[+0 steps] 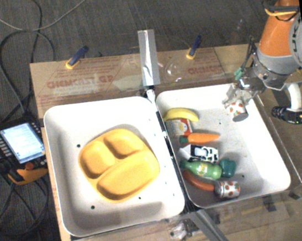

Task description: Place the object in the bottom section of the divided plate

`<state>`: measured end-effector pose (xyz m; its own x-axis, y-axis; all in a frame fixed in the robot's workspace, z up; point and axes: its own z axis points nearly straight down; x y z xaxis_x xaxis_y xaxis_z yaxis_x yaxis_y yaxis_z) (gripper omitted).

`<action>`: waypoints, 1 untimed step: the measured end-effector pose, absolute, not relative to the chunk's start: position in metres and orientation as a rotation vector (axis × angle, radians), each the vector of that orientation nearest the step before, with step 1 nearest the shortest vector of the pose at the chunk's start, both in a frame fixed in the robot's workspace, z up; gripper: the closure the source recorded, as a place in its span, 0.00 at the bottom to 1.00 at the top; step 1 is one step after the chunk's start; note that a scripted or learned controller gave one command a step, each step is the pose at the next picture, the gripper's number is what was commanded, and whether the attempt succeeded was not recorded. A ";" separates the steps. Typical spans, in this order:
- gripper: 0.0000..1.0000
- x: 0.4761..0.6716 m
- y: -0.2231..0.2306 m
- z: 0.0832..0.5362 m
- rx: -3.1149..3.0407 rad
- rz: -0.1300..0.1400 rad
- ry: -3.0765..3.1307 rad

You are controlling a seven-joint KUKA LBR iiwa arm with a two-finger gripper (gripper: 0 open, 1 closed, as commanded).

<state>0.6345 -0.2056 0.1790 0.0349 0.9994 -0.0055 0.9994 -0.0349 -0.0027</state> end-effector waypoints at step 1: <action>1.00 0.605 -0.118 0.235 2.093 -0.003 2.344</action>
<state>0.6051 -0.1175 0.2348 -0.1129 0.9936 -0.0006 0.9936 0.1129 -0.0018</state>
